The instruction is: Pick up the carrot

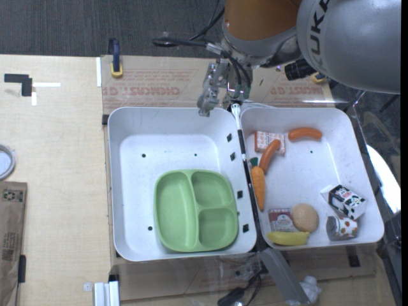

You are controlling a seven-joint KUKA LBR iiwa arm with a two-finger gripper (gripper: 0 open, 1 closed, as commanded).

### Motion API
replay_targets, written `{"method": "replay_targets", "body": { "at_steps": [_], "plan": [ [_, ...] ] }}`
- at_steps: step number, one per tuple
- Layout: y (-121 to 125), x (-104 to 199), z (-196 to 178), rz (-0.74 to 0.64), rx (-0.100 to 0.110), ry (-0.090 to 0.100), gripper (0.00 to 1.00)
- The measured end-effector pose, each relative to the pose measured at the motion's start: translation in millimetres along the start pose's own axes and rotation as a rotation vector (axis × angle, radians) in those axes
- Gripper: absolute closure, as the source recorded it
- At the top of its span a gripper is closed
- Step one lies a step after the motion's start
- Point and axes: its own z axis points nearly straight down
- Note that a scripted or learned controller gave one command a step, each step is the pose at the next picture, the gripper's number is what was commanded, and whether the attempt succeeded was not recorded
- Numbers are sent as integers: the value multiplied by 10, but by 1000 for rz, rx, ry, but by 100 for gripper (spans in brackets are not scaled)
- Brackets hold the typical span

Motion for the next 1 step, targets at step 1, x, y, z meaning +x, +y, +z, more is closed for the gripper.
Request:
{"method": "replay_targets", "body": {
  "at_steps": [1],
  "plan": [
    [-127, -59, 938, -350, 0, 3, 100]
  ]
}}
